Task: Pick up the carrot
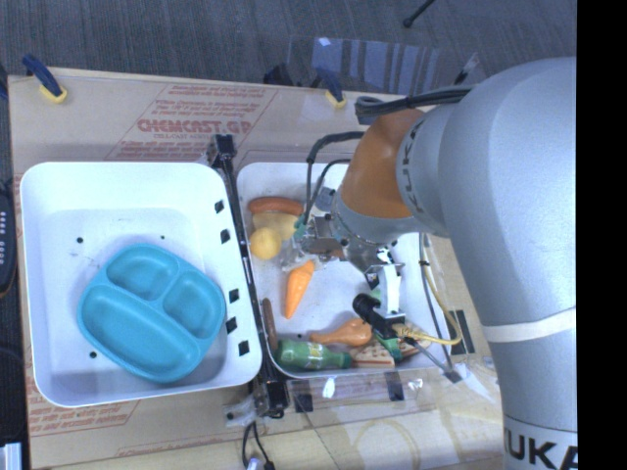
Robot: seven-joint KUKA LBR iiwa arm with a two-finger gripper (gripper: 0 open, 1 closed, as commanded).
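Carrot (298,288) lies on the right bin's (257,179) floor, not lifted; the gripper (315,241) hovers right at its top end — can't tell its grip. Pickup remains.

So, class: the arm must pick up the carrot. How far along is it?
Done: the arm has reached into the right bin, and its gripper sits just above the carrot. In hand: closing in on its top end. Left: the carrot lies on the bin floor, so gripping and lifting remain. Finger state is unclear.
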